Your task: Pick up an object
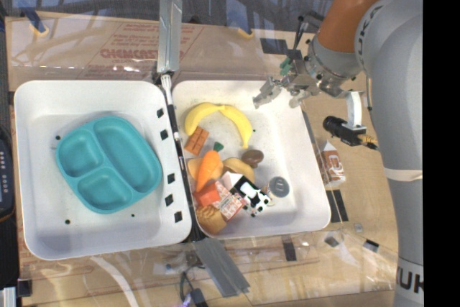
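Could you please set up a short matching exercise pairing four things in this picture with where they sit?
Things:
1. plate
2. banana
3. toy cow
4. gripper

Places:
A. above the right bin's far edge
B. near the front of the right bin's pile
C. in the left bin
D. at the back of the right bin's pile

Pairs: 1-C, 2-D, 3-B, 4-A
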Tool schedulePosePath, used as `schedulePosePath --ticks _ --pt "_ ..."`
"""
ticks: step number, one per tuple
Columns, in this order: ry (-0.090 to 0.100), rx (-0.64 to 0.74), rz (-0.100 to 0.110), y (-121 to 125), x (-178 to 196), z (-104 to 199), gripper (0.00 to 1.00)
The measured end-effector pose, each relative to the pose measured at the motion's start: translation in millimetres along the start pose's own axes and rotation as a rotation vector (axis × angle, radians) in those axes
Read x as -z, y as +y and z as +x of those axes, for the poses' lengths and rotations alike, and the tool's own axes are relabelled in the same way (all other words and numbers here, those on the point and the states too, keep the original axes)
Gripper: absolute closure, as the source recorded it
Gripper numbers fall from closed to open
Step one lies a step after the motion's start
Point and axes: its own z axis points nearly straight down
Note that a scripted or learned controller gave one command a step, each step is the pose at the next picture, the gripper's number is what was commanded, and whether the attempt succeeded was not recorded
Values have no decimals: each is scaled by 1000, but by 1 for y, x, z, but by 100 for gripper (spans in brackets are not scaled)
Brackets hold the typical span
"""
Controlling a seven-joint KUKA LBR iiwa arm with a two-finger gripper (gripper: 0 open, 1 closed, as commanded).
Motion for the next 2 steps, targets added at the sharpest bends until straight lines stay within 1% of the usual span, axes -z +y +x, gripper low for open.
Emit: schedulePosePath --ticks 1,2 --pt "2 15 6 10 -105 18 0" --pt "0 20 4 12 -91 18 100"
